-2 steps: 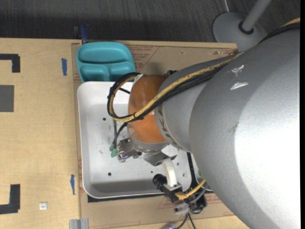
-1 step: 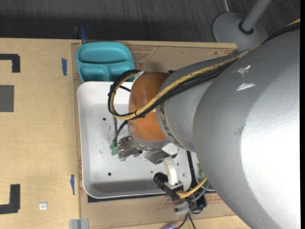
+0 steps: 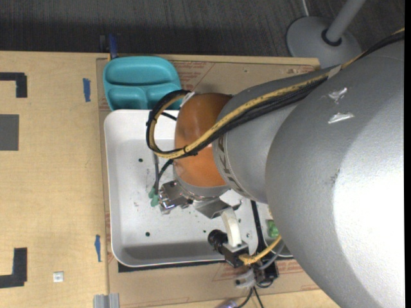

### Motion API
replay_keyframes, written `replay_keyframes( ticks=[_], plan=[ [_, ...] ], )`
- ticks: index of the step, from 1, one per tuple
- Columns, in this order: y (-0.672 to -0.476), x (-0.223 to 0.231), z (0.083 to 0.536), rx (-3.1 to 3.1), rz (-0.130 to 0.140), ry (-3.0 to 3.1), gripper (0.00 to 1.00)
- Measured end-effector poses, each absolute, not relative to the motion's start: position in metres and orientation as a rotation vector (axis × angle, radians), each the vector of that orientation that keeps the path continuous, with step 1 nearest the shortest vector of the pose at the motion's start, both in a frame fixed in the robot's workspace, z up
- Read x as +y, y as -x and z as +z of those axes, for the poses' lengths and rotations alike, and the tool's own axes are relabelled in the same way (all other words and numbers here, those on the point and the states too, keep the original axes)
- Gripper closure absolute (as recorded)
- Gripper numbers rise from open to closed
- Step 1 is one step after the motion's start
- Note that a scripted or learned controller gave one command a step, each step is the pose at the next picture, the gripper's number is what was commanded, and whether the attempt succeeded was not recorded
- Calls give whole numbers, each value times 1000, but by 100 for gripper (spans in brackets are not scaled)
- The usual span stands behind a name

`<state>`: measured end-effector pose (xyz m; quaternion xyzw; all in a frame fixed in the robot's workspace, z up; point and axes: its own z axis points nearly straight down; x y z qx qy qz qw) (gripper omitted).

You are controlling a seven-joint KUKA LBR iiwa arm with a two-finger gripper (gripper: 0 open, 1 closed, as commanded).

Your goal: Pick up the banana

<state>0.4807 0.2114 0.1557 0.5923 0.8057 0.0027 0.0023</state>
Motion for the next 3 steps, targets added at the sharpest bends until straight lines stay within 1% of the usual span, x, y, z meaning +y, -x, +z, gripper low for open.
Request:
replay_keyframes(
  ticks=[1,2,3],
  plan=[
    [-481,212,165,2527,10,-1856,100],
    [-481,206,88,2578,8,-1794,100],
    [-481,207,97,2576,9,-1796,100]
  ],
)
